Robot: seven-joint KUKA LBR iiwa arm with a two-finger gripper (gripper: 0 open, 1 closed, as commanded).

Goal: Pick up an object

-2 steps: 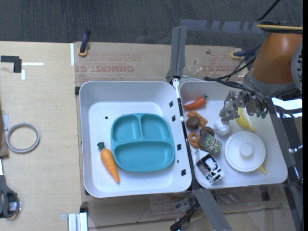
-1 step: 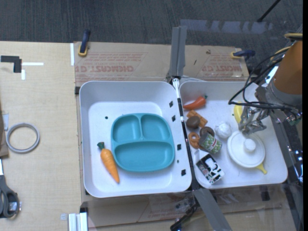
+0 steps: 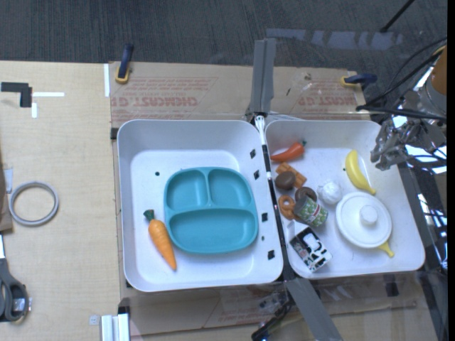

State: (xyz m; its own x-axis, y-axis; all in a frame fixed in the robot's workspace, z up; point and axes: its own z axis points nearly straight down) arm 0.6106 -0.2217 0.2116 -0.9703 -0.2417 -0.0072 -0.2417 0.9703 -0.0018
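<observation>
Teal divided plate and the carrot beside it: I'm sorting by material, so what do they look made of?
The teal divided plate looks like moulded plastic: one even colour, smooth rounded rims, soft sheen. The carrot looks like a plastic toy, uniform orange with a green top; I can't confirm that from here.

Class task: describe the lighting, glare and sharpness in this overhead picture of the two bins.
Camera view: even, soft light, faint shadows; both white bins look bright, the right bin nearly washed out; the tray and carrot are sharp; the gripper is blurred against glare.

The bench (image 3: 57, 133) bears two white bins (image 3: 135, 162) and a tape ring (image 3: 32, 202).
</observation>
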